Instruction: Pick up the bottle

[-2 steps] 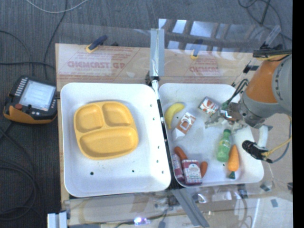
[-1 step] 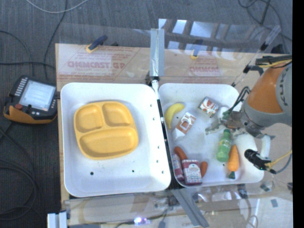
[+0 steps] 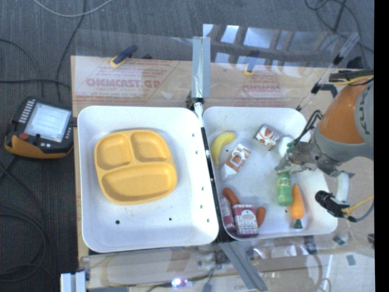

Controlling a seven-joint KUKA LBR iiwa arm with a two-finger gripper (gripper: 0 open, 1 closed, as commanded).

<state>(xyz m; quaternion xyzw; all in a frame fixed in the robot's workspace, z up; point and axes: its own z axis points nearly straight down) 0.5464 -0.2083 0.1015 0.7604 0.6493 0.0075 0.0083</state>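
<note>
While the arm is reaching into the right bin (image 3: pixel 292 115), the end effector (image 3: pixel 296 160) is hovering at the approach step; the green bottle (image 3: pixel 284 189) is lying just below it, an orange carrot (image 3: pixel 296 204) beside; whether the end effector is spread, I cannot tell; next it needs lowering squarely over the bottle.

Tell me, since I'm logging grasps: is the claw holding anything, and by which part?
It cannot be told. The claw sits right at the top end of the green bottle, but no hold shows.
</note>
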